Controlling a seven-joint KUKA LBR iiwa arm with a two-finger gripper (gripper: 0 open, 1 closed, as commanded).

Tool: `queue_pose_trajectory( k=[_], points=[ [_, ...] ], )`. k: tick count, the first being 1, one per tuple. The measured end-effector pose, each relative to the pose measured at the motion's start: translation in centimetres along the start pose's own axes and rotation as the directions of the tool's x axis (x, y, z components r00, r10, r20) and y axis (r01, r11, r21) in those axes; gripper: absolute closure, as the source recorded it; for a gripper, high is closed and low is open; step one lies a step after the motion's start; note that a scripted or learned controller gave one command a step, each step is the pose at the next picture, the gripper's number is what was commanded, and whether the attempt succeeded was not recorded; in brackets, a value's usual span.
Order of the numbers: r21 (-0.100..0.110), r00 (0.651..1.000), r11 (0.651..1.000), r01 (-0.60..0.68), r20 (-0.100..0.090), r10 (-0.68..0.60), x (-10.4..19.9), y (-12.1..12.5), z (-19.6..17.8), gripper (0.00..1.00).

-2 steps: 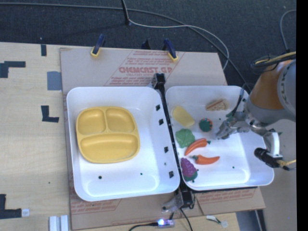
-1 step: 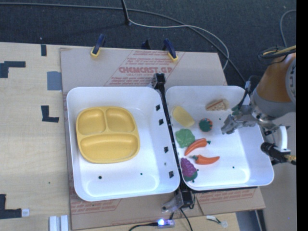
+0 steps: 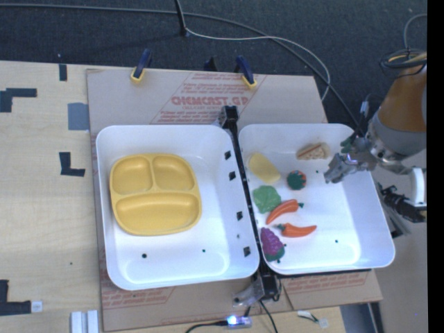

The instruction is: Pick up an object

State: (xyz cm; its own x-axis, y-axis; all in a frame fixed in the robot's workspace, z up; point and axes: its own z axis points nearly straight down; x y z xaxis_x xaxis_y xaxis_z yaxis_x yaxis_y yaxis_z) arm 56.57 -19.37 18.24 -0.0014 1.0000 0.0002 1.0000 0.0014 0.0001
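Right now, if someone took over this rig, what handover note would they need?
Gripper: over the right white bin, near its right side, with nothing visible between its fingers; whether it is open or shut can't be told.
Things: tan bread slice, pale yellow piece, small red and green fruit, green leafy vegetable, two orange-red peppers, purple vegetable, all lying in that bin.
Left white bin: yellow divided plate.
Done: nothing lifted.
Left: grasp and lift one item.

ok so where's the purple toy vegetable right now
The purple toy vegetable lies in the right bin, at its near left corner, just below the orange pepper.
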Motion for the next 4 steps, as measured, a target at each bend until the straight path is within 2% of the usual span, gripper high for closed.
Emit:
queue_pose_trajectory(
  k=[2, 3, 4],
  points=[
    [0.000, 1.000, 1.000, -0.001, 0.000, 0.001, 0.1, -0.3, -8.1, 1.00],
    [0.004, 1.000, 1.000, 0.002, -0.001, -0.002, 4.4, 0.9, -6.5, 1.00],
    [0.003, 1.000, 1.000, 0.004, -0.001, -0.004, 10.3, 2.3, -6.4, 1.00]
  ],
)
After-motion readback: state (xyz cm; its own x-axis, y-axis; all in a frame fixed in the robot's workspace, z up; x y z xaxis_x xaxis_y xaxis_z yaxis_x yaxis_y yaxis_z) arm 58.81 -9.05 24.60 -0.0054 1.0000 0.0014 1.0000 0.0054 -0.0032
